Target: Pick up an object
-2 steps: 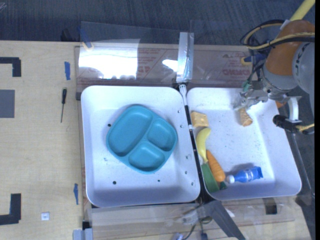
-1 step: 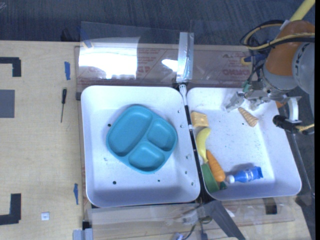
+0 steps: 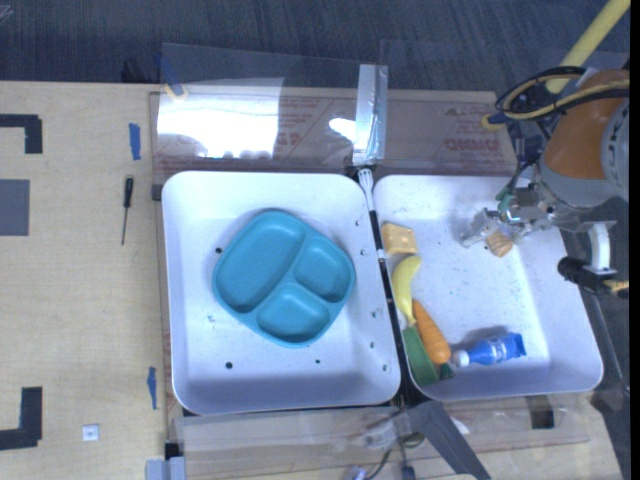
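gripper low in right bin, grip state unclear; small tan object at fingertips, blurred

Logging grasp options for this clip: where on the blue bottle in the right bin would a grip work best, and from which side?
Take the blue bottle across its blue body, coming straight down. It lies on its side, long axis roughly left-right, so the pincer should close across its width. Its white end nears the carrot, so stay toward the freer right half.
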